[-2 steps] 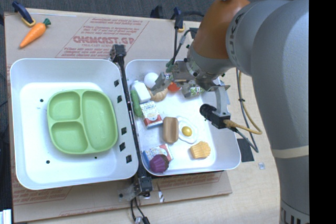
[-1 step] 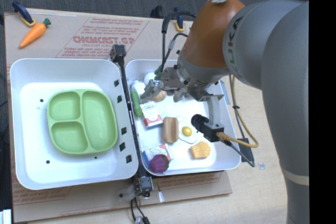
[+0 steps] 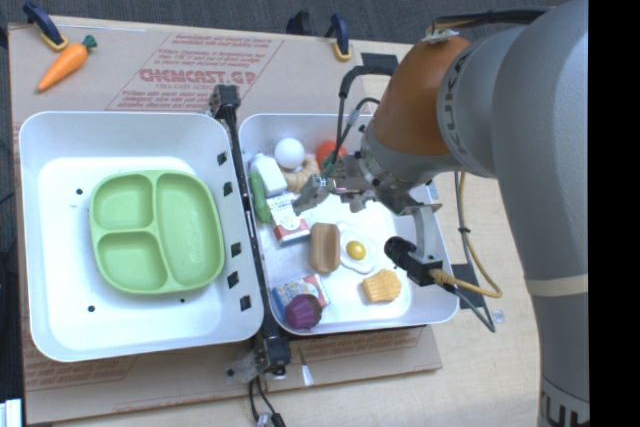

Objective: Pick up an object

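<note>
My gripper [image 3: 312, 193] hangs low over the middle of the right bin [image 3: 432, 313], below the orange wrist band. Just under and beside it lie a tan toy figure [image 3: 298, 177], a red-and-white packet [image 3: 290, 221] and a green item [image 3: 259, 191]. A brown bread loaf [image 3: 323, 247] and a fried egg [image 3: 356, 252] lie just in front of it. A white ball [image 3: 289, 151] and an orange-red piece [image 3: 327, 153] sit at the bin's back. I see nothing held in the gripper.
A yellow waffle [image 3: 381, 287] and a purple vegetable [image 3: 303, 311] lie at the right bin's front. The left bin [image 3: 40, 245] holds a green divided plate [image 3: 157, 232]. A toy carrot [image 3: 63, 63] lies on the cardboard at the back left. The arm covers the right bin's right side.
</note>
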Controlling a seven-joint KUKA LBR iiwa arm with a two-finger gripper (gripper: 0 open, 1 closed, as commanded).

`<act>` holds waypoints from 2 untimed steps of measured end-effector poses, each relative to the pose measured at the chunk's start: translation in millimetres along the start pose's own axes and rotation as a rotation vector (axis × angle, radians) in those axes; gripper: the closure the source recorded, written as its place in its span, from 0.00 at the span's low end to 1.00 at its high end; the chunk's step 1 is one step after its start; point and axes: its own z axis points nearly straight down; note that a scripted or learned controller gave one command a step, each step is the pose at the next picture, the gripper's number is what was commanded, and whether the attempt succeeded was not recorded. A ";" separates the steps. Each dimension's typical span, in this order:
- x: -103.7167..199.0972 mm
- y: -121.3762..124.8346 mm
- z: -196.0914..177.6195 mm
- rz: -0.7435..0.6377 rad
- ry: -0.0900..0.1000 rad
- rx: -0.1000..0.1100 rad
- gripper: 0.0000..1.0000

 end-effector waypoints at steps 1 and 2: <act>5.8 36.6 -52.6 0.000 0.002 -0.005 0.00; 25.0 -71.9 -28.0 -0.001 0.002 -0.001 0.00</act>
